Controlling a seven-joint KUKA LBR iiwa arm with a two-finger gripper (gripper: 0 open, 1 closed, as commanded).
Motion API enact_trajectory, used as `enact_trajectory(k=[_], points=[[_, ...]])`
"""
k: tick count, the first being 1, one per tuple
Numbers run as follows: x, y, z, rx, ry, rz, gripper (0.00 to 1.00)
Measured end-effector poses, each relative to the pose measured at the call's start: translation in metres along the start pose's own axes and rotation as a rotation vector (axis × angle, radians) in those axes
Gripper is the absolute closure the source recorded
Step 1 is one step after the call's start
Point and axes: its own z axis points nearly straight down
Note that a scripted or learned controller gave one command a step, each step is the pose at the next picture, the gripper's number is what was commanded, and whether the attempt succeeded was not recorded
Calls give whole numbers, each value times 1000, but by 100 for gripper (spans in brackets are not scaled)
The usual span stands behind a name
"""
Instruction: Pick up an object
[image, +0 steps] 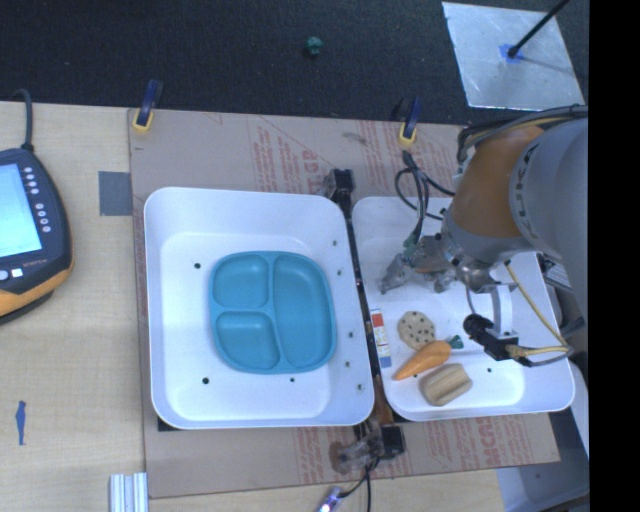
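In the right bin (540, 400) lie a round chocolate-chip cookie (415, 327), an orange carrot (423, 358) and a tan bread-like block (446, 384), all near the front. A thin red-and-white tube (379, 336) lies along that bin's left wall. My gripper (415, 278) hangs over the middle of the right bin, just behind the cookie, its two metal fingers (391, 278) spread apart with nothing between them. The grey arm with its orange band (490, 195) covers the bin's back right part.
The left bin (170, 300) holds a blue divided plate (272, 310). A black connector on a yellow cable (490, 338) hangs from the arm beside the carrot. A teach pendant (25, 235) lies at the far left of the bench. Clamps (147, 105) sit at the back edge.
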Motion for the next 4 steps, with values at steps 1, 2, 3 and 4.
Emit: enact_trajectory(k=[1,2,3,4], points=[[-34,62,0,0,1,1,0],[0,-1,-42,1,0,1,0],[-6,-62,1,2,1,0,0],[-45,2,0,-1,0,2,0]])
